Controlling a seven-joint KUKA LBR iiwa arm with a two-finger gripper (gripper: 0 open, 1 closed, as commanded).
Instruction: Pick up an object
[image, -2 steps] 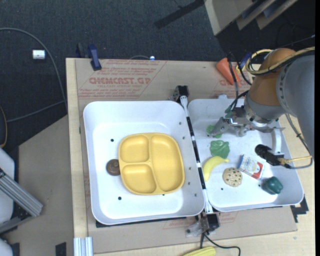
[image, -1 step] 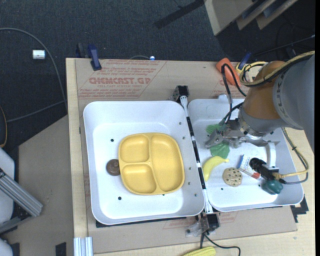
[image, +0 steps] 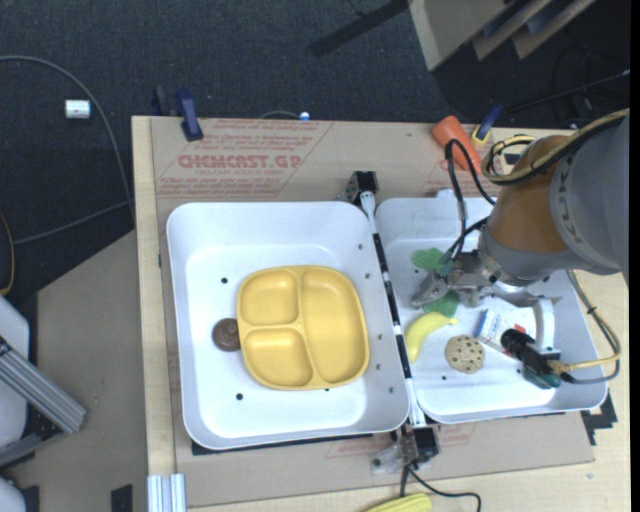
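A robotics lab, by its look: a plywood bench (image: 300, 150) stamped with lettering carries two white bins (image: 190, 300) clamped side by side, cables (image: 60, 80) trail over dark carpet, and aluminium framing (image: 35, 385) stands nearby.

I am seeing a blue plastic clamp (image: 187, 114) sitting at eleven o'clock on the brown cardboard sheet (image: 245, 155), and dark carpet (image: 200, 50) lying beyond.

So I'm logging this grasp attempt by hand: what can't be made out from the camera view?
- Gripper: fingers too small and cluttered to tell open from shut.
- Green object: partly covered by the gripper; identity unclear.
- Brown round item: half hidden under the yellow divided plate.
- Right bin: far side covered by the arm.
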